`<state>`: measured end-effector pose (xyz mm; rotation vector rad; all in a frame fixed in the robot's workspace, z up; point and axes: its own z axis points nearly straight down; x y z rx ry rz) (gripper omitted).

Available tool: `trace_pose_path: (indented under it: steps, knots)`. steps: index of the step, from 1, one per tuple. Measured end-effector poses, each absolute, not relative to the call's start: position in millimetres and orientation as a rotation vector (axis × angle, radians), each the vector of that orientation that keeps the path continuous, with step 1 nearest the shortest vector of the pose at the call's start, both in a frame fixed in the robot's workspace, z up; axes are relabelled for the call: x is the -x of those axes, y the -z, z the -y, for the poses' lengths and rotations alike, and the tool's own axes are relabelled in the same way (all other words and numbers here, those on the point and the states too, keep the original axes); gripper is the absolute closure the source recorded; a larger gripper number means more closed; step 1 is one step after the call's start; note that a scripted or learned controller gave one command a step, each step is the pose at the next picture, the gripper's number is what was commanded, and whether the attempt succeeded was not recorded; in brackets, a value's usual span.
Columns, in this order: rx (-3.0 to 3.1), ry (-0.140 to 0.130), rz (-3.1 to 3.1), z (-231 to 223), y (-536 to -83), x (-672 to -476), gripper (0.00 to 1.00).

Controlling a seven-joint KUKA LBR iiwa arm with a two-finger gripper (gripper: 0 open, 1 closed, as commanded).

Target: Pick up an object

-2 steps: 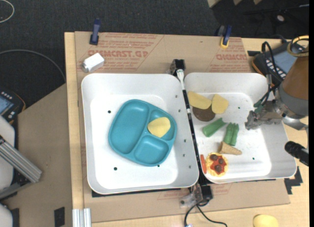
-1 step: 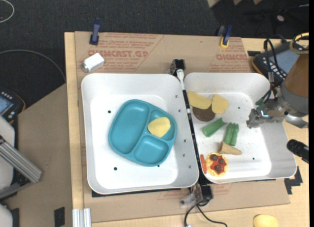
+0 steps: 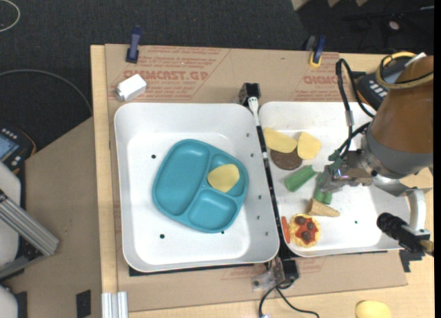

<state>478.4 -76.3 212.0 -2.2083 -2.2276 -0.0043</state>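
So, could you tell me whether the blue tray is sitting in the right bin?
No, the blue tray lies in the left bin.

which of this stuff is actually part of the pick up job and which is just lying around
Part of the job:
gripper, over the right bin
green piece
brown disc
yellow pieces
cone
pizza slice

Just lying about:
blue tray holding a yellow chip in the left bin
white block
blue clamps
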Motion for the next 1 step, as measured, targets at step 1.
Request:
trace_pose_path:
  steps: [1]
  knots:
    - [2.221,-0.004,2.217,96.8,-193.7,-478.5,1.0]
